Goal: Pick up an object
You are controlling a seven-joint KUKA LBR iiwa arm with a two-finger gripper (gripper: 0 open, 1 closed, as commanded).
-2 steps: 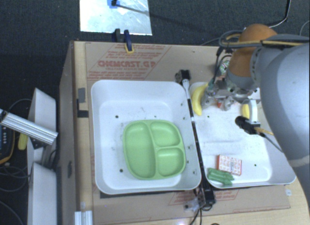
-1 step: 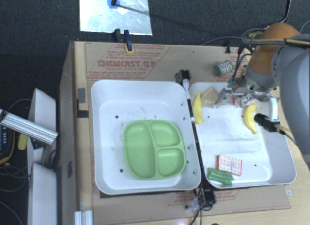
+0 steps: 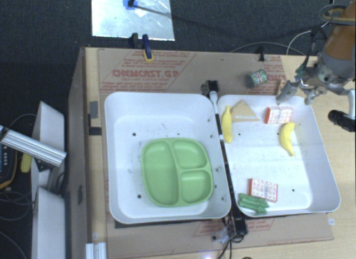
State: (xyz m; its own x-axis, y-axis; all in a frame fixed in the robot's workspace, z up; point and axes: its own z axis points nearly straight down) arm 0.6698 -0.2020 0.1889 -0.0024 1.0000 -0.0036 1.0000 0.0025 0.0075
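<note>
The gripper (image 3: pixel 296 92) hangs spread, gripping nothing, over the right bin's (image 3: pixel 322 174) far edge; bench cardboard (image 3: pixel 146 74) reads "CHEMCAST GP".

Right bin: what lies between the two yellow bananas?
In the camera view, a tan wedge-shaped block and a small red-and-white box lie between the left banana and the right banana.

arm: enters at upper right, orange band showing | tool (image 3: pixel 296 93): fingers spread, nothing between
</note>
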